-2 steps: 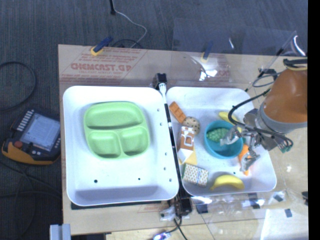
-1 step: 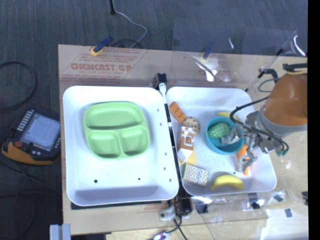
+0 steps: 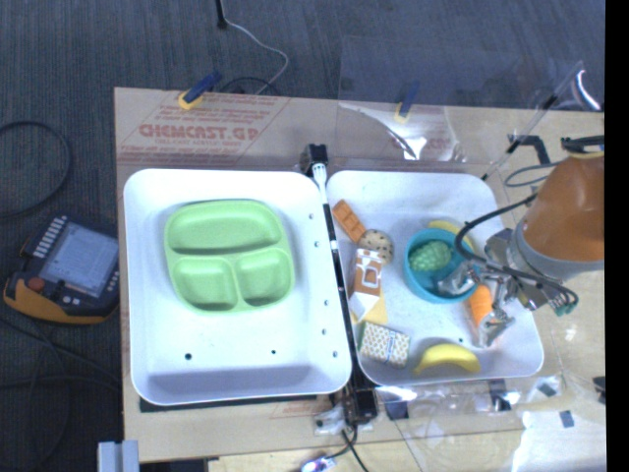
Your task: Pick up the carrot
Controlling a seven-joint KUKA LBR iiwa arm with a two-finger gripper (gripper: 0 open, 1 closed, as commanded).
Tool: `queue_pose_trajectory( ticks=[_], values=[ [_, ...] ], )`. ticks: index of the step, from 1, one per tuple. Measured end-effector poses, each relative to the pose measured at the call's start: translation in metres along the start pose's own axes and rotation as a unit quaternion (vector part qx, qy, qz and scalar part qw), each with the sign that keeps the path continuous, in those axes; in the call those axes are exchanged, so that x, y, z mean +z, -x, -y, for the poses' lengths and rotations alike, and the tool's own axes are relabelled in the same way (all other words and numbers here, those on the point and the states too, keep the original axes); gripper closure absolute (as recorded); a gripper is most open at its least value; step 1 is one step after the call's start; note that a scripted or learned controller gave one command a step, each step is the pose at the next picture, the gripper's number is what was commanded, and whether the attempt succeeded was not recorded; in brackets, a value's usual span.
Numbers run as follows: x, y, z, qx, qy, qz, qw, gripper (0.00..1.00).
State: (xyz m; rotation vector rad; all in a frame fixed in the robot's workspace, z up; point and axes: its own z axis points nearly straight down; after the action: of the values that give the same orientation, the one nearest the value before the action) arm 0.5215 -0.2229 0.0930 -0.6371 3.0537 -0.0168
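Note:
The carrot (image 3: pixel 479 306) is a short orange piece lying on the floor of the right bin (image 3: pixel 413 187), near its right wall, just right of a blue bowl (image 3: pixel 432 265). My gripper (image 3: pixel 476 305) has come down over it from the right, under the grey wrist and its orange band (image 3: pixel 575 214). One silvery finger (image 3: pixel 454 285) stands to the carrot's upper left and the other to its lower right. The carrot lies in the gap between them, and the gripper looks open.
The blue bowl holds a green lump. A banana (image 3: pixel 447 359), a patterned box (image 3: pixel 383 343), a yellow wedge (image 3: pixel 371 311), an orange-white carton (image 3: pixel 367 271), a brown ball (image 3: pixel 375 246) and an orange block (image 3: pixel 347 221) share the right bin. A green divided plate (image 3: pixel 231 254) sits in the left bin.

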Motion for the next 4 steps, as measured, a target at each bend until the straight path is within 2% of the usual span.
queue_pose_trajectory(
  ticks=[1, 2, 3, 4],
  values=[
    [-0.016, 0.006, 0.001, -0.001, -0.004, 0.006, 1.0000, 1.00],
    [-0.011, 0.003, -0.001, -0.001, 0.000, 0.002, 1.0000, 0.00],
    [0.000, -0.001, -0.003, 0.008, 0.003, -0.001, 1.0000, 0.00],
    [-0.004, -0.005, -0.004, 0.071, 0.007, -0.007, 0.9974, 0.00]
  ],
)
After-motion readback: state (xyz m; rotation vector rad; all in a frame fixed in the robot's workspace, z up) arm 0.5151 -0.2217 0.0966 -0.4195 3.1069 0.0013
